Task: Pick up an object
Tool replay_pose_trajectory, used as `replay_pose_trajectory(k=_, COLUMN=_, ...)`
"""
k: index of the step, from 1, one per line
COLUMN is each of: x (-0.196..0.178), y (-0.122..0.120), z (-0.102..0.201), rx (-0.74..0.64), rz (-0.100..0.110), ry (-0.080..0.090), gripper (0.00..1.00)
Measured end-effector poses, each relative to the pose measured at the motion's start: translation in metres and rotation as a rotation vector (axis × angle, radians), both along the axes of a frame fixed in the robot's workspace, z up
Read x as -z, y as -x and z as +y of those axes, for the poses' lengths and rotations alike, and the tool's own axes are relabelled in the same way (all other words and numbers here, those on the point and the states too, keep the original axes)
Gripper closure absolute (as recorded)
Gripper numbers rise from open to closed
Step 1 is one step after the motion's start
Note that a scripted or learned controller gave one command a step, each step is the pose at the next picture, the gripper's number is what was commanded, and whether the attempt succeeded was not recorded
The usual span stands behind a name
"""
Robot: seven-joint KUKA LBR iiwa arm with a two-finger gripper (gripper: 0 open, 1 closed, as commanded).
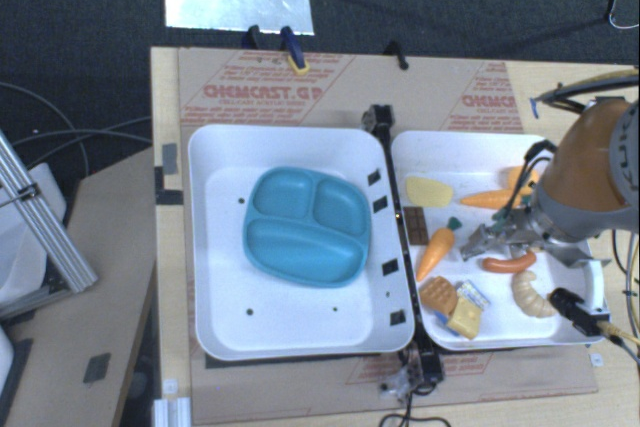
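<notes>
Seen from above at a slant: two white bins side by side on the tabletop (330,80). Left bin (215,215) carrying a blue divided plate (307,225). Right bin (440,150) scattered with toy food: yellow slice (429,191), two carrots (434,254) (484,199), red sausage (507,263), croissant (529,296), cracker and cheese (452,307). Grey arm with orange band (592,165) reaching in from the right. Pincer (478,243) low between carrot and sausage; cannot tell whether apart or together. Nothing visibly gripped.
</notes>
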State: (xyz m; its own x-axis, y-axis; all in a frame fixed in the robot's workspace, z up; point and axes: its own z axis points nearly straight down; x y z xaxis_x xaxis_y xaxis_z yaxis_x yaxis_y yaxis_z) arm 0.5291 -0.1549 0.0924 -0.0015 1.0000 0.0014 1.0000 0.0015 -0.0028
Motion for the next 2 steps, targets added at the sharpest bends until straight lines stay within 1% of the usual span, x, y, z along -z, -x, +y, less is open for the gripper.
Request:
replay_pose_trajectory(k=1, x=0.008, y=0.000, z=0.000, rx=0.001, rz=-0.003, ry=0.001, gripper=0.00)
replay_pose_trajectory(k=2, x=-0.003, y=-0.001, z=0.000, rx=0.002, rz=-0.006, ry=0.002, gripper=1.00)
